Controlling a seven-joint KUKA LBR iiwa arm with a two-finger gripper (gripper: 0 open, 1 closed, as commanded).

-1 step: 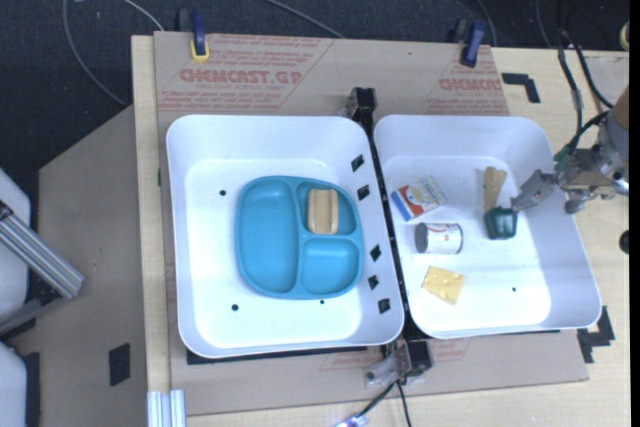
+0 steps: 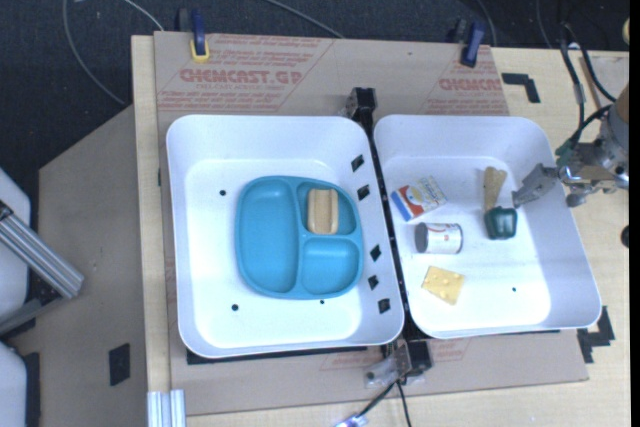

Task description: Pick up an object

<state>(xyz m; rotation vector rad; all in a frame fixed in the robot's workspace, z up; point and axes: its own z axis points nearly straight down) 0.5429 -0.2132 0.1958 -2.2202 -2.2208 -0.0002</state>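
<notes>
On the board behind the bins, red letters read "CHEMCAST GP" (image 2: 241,75).
The gripper (image 2: 545,181) hangs over the right bin (image 2: 560,295), near a teal cup (image 2: 501,223); I cannot tell its grip.

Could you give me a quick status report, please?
Claw over right white bin, nothing visibly held. Nearest: small teal cup, tan wooden block. Approach unobstructed.

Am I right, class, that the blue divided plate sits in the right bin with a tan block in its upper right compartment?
Not quite: the camera view shows the blue divided plate in the left bin, not the right one. The rest stands: a tan block lies in its upper right compartment.
</notes>
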